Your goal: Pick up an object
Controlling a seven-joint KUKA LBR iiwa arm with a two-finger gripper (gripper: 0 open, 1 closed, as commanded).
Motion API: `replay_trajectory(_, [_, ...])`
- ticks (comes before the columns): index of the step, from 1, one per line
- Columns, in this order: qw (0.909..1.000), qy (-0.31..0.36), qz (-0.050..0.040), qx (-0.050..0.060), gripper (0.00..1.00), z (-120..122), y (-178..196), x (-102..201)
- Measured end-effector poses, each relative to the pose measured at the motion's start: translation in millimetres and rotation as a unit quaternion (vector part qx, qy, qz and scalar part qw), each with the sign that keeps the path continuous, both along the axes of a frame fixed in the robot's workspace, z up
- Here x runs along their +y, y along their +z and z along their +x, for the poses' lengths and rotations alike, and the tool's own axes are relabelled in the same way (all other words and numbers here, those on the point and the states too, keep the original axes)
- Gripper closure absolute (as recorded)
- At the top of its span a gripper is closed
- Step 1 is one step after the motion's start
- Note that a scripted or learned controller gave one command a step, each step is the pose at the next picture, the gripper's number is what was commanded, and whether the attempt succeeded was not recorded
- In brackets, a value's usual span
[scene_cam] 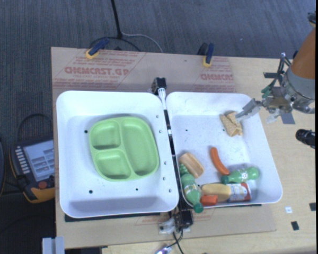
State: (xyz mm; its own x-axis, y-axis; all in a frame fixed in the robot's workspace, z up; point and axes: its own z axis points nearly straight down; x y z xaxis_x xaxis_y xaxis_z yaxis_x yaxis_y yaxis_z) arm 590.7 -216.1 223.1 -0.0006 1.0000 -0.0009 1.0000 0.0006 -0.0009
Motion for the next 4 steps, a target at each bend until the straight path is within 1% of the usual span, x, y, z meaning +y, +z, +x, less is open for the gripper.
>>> replay_trajectory(1, [0.9988, -0.048, 0.0004, 0.000, 0.00, -41.2, -132.1, 51.9])
replay_trajectory(2, [0.9908, 0.135, -0.0047, -0.007, 0.00, -68.1, -134.5, 52.3])
replay_trajectory(3, [0.9767, 0.214, -0.0087, -0.007, 0.00, -71.0, -133.9, 73.3])
replay_trajectory(4, [0.9766, 0.215, -0.0062, -0.008, 1.00, -70.0, -123.4, 75.8])
